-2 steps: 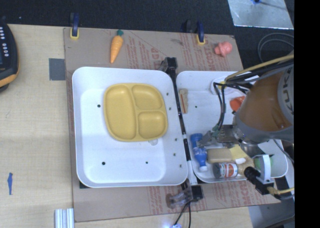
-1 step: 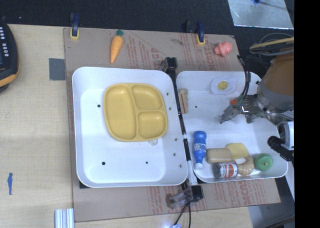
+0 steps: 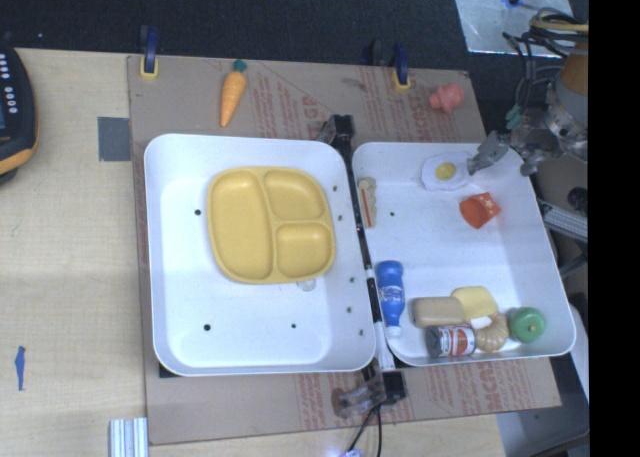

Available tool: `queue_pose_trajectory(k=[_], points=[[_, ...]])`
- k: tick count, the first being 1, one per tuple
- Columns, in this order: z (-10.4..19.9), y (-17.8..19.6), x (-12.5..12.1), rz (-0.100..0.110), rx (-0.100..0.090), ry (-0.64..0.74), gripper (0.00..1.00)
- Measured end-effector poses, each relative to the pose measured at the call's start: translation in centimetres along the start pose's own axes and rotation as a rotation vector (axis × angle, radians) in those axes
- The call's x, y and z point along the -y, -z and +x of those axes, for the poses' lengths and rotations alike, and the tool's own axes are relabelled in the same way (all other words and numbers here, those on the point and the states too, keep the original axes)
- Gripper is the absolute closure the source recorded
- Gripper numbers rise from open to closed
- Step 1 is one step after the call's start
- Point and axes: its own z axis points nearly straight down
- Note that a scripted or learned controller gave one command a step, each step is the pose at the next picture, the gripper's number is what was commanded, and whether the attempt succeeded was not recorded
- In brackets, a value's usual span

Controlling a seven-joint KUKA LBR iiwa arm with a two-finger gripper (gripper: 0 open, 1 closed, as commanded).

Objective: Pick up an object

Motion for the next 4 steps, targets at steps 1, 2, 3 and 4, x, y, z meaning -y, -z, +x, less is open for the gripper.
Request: queue_pose_trajectory(k=[1,2,3,4], points=[[11.0,-2.4,5.9,0.02,-0.013,0.007,0.0],[18.4,0.9,1.9,0.008,-0.009,0.007,0.0],[11.6,-5.0,-0.9,0.015,-0.002,-0.007,0.0],[17.1,1.1,5.2,0.012,-0.008,0.003,0.0]])
